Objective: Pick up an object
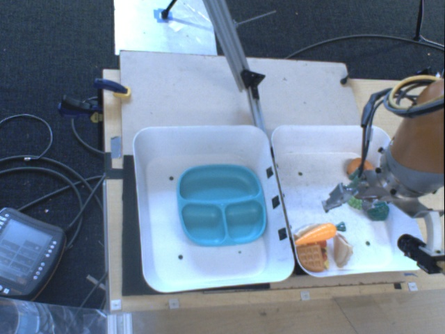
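Hovering low in the right bin (306, 141) with my gripper (342, 195) among small toys, I cannot tell whether my jaws are open, and the carrot (316, 233) by the bin's near edge sits crowded against a waffle (313, 257), risking a miss.

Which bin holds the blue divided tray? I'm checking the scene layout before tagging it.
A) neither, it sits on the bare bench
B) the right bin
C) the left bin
C: the blue divided tray lies on the floor of the left bin, while the right bin holds the carrot and other small items near the tool.
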Robot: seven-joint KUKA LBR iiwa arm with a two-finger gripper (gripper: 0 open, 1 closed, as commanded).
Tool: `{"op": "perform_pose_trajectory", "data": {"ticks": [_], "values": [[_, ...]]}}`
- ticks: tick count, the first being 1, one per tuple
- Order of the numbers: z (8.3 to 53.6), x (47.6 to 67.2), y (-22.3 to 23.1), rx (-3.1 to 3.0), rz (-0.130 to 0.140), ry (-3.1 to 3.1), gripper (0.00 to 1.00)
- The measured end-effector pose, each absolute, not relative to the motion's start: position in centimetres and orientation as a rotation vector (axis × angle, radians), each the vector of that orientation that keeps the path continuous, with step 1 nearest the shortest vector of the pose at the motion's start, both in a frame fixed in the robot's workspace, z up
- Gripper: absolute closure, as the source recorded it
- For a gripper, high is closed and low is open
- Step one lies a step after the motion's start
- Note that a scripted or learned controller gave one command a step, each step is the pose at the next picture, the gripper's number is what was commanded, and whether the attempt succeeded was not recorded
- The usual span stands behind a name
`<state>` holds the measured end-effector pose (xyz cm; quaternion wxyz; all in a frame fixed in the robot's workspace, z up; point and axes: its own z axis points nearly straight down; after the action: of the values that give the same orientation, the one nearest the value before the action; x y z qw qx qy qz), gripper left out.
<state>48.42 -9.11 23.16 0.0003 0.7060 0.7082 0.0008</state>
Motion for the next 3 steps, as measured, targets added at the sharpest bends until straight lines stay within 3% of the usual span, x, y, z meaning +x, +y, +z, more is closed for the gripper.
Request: {"op": "perform_pose_trajectory", "data": {"ticks": [1,3], "values": [[23.2,48.4,-9.1,2.22,0.004,2.22,0.0],[13.4,49.2,-10.8,2.225,-0.004,2.223,0.0]]}}
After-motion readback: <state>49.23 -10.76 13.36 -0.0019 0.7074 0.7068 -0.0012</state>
